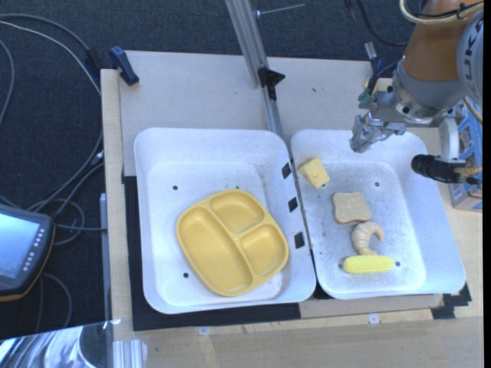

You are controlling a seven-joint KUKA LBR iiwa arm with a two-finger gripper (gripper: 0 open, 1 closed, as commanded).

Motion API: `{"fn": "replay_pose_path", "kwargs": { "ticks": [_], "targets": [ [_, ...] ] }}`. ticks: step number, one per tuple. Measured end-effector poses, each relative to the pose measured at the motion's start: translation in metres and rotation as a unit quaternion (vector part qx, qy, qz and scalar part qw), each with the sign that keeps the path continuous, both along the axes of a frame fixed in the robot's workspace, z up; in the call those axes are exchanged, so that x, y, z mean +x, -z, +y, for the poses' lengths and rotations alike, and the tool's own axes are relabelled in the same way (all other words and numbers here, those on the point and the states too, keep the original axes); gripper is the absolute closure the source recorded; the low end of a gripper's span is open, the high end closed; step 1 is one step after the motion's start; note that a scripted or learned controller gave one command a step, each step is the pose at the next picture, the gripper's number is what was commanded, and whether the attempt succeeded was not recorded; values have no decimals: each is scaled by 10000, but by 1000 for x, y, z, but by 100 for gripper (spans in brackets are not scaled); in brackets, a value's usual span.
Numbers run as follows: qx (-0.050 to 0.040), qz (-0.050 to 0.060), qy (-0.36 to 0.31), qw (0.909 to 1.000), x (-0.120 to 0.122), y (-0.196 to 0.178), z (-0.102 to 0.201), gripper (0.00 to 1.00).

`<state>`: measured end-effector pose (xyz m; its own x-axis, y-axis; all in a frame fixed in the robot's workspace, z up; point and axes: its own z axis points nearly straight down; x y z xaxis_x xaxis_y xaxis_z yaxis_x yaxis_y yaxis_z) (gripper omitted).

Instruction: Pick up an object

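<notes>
The right bin [414, 198] holds a yellow cheese wedge [314, 172] at its left, a slice of bread [351, 207] in the middle, a pale croissant [367, 237] below it and a corn cob [368, 264] near the front rim. My gripper [364, 139] hangs over the bin's back edge, above and to the right of the cheese, apart from every item. Nothing shows between its fingers.
The left bin [153, 159] holds a yellow divided plate [232, 241]. A metal pole [249, 29] slants down to the gap between the bins. A blue clamp [123, 64] sits at the bench's back left corner. Cables lie on the floor at left.
</notes>
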<state>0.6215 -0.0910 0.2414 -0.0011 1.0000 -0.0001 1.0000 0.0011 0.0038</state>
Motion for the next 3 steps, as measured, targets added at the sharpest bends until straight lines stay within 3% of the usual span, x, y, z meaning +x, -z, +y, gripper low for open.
{"fn": "replay_pose_path", "kwargs": {
  "ticks": [2, 3],
  "targets": [
    [14, 33, -24, 10000, -13, 1, 91, 100],
    [18, 29, -32, 10000, -20, -3, 151, 100]
  ]
}}
